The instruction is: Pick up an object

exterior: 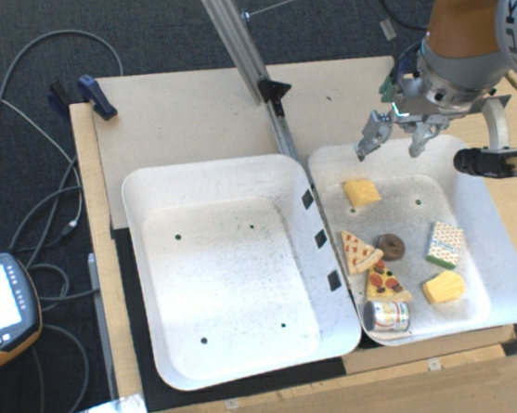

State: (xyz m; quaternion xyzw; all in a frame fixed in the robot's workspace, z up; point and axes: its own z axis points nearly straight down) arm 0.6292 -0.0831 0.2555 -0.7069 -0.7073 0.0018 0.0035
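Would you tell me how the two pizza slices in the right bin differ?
The upper pizza slice is pale with a red edge, its tip towards the bin's far end; the lower pizza slice is yellow with dark and red toppings. The upper lies beside the brown donut, the lower above the can. Both lie flat.

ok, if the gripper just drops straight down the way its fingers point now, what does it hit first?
Likely the bare floor of the right bin near its far edge. The open gripper hangs above and beside the yellow block, so it may clip that; depth is unclear.
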